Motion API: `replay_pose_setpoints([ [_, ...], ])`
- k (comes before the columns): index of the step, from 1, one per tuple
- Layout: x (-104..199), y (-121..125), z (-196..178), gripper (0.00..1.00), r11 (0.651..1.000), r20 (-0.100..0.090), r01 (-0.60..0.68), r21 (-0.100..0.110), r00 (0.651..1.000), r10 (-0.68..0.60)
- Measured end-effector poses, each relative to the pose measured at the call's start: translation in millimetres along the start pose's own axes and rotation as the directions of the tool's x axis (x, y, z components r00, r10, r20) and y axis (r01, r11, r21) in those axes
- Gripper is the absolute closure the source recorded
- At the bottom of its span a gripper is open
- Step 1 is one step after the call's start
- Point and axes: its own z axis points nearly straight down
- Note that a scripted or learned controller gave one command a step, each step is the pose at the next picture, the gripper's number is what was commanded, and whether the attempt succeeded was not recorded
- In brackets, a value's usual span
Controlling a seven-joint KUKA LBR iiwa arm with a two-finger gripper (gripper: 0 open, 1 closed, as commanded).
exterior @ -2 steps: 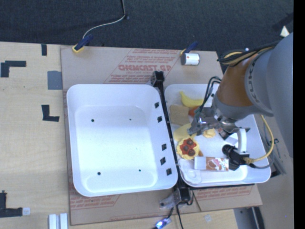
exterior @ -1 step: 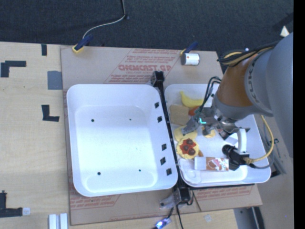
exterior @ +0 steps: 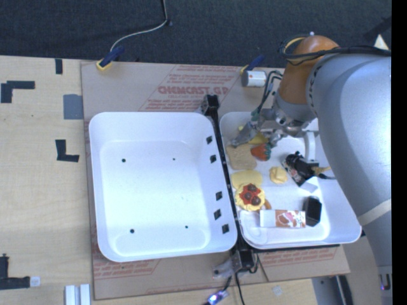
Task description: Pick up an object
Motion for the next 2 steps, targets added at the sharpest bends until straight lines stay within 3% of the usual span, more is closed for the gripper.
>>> replay_pose_setpoints([
  [1,0.3,-1.4,-12.7,1.0,1.0,0.001,0.0,-0.002,1.0,0.0],
  [2,-11.5,-39.9,-51.3,1.0,1.0,0.001,-0.004,-0.008,1.0,0.004],
])
